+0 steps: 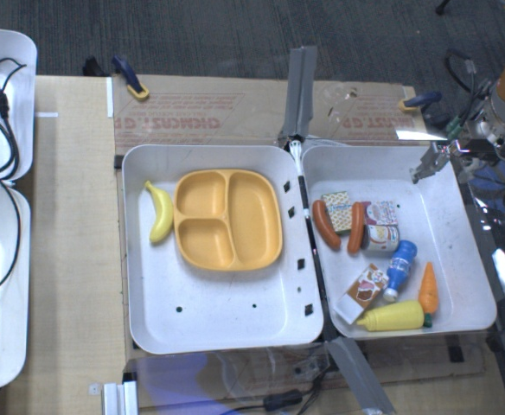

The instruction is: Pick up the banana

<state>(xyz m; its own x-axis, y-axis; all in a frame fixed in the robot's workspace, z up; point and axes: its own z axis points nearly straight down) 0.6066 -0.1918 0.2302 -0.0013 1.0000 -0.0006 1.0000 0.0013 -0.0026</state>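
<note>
At the left of the frame, inside the left bin [149, 318], the banana [158, 213] lies on the white floor, curved along the left side of a yellow divided plate [229, 219] and just beside its rim, with the bin's left wall close on its other side. That leaves it in a narrow lane between plate and wall, so fingers coming down would most likely have to straddle it across its short width, where room is tight. The lower half of this bin is bare, giving open space to approach from below in the picture. Across the middle divider, the right bin [460, 232] holds a cluster of toy food: two sausages [339, 227], a blue bottle [399, 266], a carrot [428, 288] and a yellow bottle [395, 318]. At the upper right edge, the gripper [430, 164] hangs over the right bin's far corner, well apart from the banana; whether it is parted or closed I cannot tell.
</note>
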